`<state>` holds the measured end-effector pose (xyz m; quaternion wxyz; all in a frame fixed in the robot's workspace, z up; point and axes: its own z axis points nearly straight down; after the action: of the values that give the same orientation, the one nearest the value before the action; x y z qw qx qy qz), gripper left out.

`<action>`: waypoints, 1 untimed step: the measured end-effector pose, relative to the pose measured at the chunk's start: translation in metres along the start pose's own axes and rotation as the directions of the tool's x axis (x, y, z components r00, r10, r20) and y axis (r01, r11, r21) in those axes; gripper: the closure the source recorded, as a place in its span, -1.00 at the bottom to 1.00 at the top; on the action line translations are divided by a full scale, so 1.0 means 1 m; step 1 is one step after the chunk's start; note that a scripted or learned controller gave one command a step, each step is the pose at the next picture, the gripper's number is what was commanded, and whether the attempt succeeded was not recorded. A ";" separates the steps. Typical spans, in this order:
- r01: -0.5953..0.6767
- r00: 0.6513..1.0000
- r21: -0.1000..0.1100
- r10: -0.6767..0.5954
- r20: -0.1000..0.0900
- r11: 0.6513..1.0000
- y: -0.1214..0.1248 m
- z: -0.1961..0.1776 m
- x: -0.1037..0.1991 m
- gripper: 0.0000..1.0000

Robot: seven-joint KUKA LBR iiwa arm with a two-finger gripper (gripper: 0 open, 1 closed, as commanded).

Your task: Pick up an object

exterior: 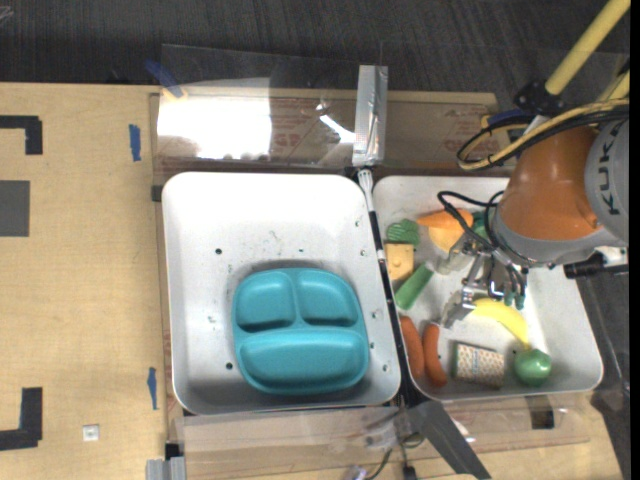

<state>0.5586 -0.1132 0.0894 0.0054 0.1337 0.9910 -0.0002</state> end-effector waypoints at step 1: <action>-0.115 0.993 0.000 0.115 -0.001 0.993 0.012 0.002 -0.076 -1.00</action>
<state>0.6351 -0.1217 0.0880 0.0048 0.1906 0.9816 0.0003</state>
